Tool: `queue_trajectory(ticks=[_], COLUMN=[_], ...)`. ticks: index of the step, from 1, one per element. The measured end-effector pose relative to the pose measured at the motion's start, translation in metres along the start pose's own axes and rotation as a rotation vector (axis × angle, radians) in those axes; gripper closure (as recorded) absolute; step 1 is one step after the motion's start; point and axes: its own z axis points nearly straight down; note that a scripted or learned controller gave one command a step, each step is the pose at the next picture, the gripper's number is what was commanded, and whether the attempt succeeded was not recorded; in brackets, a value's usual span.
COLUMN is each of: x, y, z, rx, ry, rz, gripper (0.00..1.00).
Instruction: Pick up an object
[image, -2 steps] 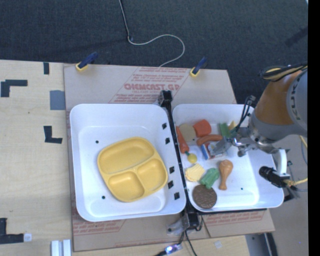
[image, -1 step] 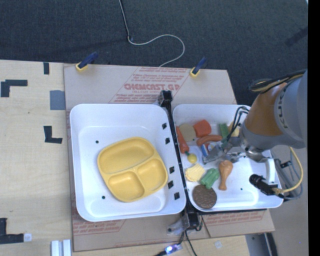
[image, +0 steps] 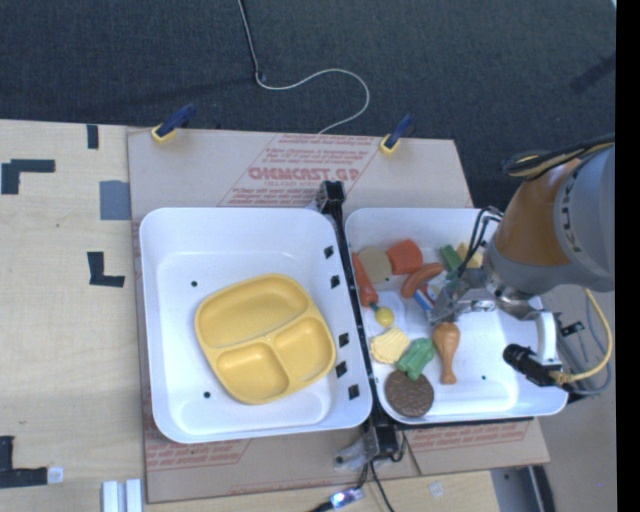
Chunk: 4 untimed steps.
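Note:
The right bin (image: 500, 400) holds several toy foods: an orange-red block (image: 405, 254), a red sausage (image: 421, 278), a tan drumstick (image: 446, 348), a green piece (image: 416, 356), a pale yellow piece (image: 389, 346), a small yellow ball (image: 384, 317), a brown round patty (image: 410, 393), a beige slice (image: 374, 265) and a green item (image: 451, 258). My gripper (image: 447, 303) hangs low in the bin just above the drumstick's top end, beside the sausage. The arm enters from the right.
The left bin (image: 170, 300) carries a yellow divided plate (image: 264, 337). A black divider with clips runs between the bins (image: 345, 300). Cardboard lies beneath both bins, and a white cable loops beyond the far edge (image: 310, 80).

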Motion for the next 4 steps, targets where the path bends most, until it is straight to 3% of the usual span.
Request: queue_trajectory(ticks=[3, 4], x=[-0.001, 0.051], y=[-0.011, -0.003], z=[-0.131, -0.14], rx=[-0.003, 0.0], ry=[0.001, 0.003], rz=[0.0, -0.006], gripper=[1.0, 1.0])
